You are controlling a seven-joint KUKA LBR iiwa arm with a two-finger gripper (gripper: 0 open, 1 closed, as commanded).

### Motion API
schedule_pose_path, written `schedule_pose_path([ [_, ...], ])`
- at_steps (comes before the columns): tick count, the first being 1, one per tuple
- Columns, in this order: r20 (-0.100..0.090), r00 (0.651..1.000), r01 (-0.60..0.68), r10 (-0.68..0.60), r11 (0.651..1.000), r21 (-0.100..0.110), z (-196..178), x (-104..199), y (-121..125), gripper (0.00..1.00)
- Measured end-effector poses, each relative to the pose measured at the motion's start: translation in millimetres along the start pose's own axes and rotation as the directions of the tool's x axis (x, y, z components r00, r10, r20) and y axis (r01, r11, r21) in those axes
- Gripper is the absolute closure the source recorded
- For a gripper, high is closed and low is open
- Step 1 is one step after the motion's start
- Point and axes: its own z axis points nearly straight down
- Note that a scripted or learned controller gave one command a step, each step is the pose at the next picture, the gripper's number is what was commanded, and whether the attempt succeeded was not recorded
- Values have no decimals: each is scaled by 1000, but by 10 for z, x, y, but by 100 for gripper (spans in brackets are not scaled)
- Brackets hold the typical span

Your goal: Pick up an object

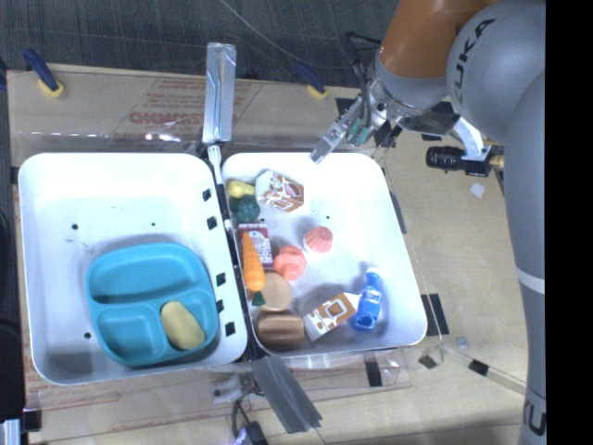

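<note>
I see the left bin (46, 248) holding a blue tray (130, 286) with a potato (183, 325); right bin (389, 248) holding mixed toy foods; hand (326, 145) state unclear

This was a robotics lab: a grey industrial arm (491, 54) with an orange band reached over a plywood surface (463, 248) where two white bins (56, 193) sat clamped side by side, toy food filling the right-hand one, with cables trailing behind the bins.
</note>
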Motion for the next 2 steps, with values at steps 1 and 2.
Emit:
schedule_pose_path([
  [1, -4, 980, -201, 201, 980, 5, -509, 474, 120, 100],
  [2, -15, 1000, -10, 11, 1000, 13, 637, -1, -443, 100],
])
